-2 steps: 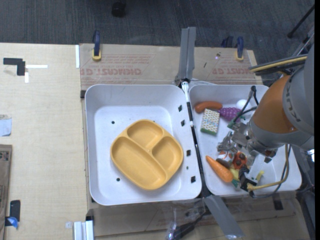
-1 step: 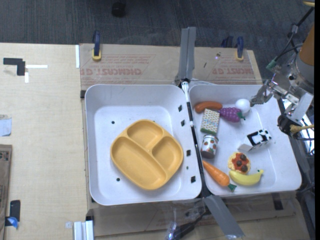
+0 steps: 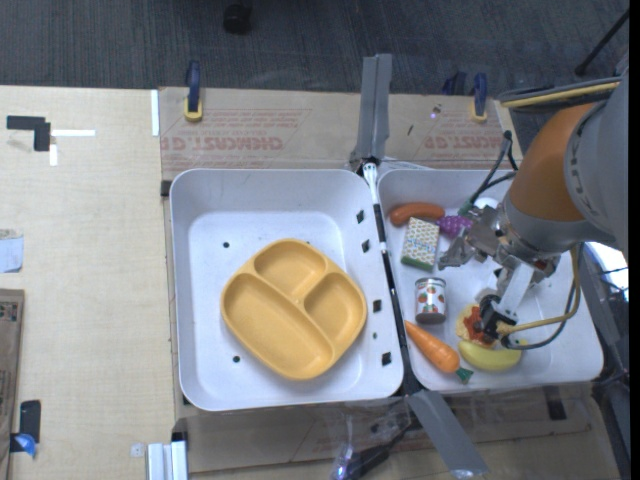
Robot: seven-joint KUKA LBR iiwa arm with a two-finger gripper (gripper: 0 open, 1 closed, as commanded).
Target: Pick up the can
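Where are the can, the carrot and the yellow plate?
can (image 3: pixel 430 300), camera view, its labelled side.
carrot (image 3: pixel 432 345), camera view, middle of its orange body.
yellow plate (image 3: pixel 268 320), camera view, its largest compartment.

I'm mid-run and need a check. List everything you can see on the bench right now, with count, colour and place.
bins: two, white, side by side
plate: one, yellow, three compartments, left bin
can: one, red-and-white label, upright, middle of the right bin
carrot: one, orange, right bin, just in front of the can
banana: one, yellow, front of the right bin
sausage: one, orange-red, back of the right bin
box: one, green and white, between sausage and can
purple cluster: one, right of the box
clamps: two, blue, behind the bins
gripper: one, grey, over the right bin beside the box
arm: one, grey with orange band, from the right
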